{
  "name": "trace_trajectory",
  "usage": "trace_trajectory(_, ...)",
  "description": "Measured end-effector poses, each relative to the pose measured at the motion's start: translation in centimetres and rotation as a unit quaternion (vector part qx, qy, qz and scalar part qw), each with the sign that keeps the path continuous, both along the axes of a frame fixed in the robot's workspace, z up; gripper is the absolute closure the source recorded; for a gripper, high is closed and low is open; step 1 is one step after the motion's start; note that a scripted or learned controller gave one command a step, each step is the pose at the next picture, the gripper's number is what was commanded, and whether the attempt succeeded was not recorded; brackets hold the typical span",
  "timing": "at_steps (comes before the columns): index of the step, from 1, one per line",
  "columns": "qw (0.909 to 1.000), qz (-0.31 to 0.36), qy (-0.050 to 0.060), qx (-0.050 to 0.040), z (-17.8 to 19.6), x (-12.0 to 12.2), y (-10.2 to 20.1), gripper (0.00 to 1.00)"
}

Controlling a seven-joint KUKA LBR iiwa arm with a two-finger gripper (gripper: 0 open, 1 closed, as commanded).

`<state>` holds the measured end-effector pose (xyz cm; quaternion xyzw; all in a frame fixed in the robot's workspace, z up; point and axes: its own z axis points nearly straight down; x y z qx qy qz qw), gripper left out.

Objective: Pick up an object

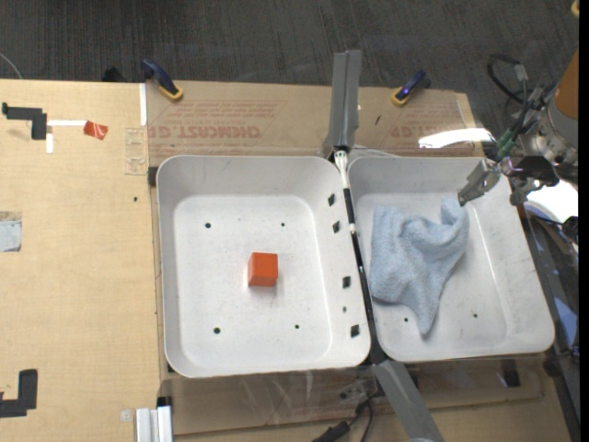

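A light blue cloth (419,251) lies crumpled in the right bin (515,330), with one corner peaking up at its upper right. My gripper (490,196) hangs over the right bin's far right part, just right of that raised corner. It is open, with the fingers spread apart and nothing between them. The left finger (473,185) ends close to the cloth's raised corner; I cannot tell whether it touches. A small orange-red cube (263,270) sits near the middle of the left bin (184,330).
A grey divider bar (346,109) runs between the bins at the back. Cardboard (239,122) lies behind the bins, held by blue and yellow clamps (162,79). A wooden board (64,265) lies on the left. Cables (520,90) hang near the arm.
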<state>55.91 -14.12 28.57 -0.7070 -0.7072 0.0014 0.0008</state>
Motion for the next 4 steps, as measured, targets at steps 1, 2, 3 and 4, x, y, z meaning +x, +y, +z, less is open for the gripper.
trace_trajectory(1, 0.9974, -0.072, 0.001, 0.0005, -16.9, -1.9, -3.1, 0.0)
trace_trajectory(2, 0.9949, -0.101, -0.002, 0.0001, -19.3, -0.3, -1.9, 0.0)
trace_trajectory(3, 0.9947, -0.102, -0.002, 0.0003, -18.4, -0.3, -2.0, 1.0)
trace_trajectory(4, 0.9877, -0.156, 0.0, -0.0004, -9.1, 0.8, 2.7, 1.0)
